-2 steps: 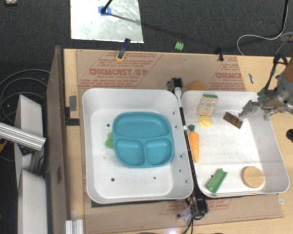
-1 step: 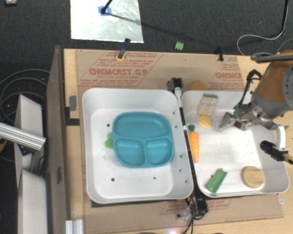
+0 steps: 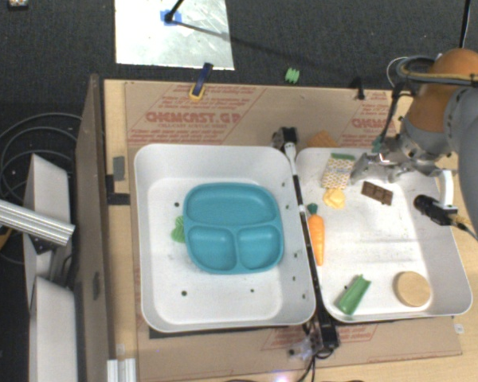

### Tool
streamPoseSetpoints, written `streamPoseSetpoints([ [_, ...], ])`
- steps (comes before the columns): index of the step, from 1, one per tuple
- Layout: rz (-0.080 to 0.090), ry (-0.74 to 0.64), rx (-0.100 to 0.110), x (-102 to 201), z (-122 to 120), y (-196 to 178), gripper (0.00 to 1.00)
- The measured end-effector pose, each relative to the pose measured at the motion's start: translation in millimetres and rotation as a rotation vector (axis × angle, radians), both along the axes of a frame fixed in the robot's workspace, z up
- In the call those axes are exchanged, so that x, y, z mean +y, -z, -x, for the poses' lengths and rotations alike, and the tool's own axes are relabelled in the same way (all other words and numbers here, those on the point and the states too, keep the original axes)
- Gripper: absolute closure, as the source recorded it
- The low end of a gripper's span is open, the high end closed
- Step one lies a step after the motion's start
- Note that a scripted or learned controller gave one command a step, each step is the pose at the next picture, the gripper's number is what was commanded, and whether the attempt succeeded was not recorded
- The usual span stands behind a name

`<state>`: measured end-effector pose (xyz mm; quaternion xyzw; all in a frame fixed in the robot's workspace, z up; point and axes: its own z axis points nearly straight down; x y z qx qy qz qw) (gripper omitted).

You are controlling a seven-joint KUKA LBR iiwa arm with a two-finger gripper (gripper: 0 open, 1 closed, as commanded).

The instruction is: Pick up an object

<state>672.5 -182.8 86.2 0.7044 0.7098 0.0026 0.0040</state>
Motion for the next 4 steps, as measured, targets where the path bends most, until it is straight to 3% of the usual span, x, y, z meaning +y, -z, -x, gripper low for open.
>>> streamPoseSetpoints([
  [1,-0.001,0.007,0.008,-6,19,1,0.00],
  [2,0.000,0.007,0.007,-16,24,1,0.00],
  [3,-0.001,0.003,0.004,-17,13,0,0.00],
  [4,0.002,0.000,0.001,-17,12,-12,1.00],
])
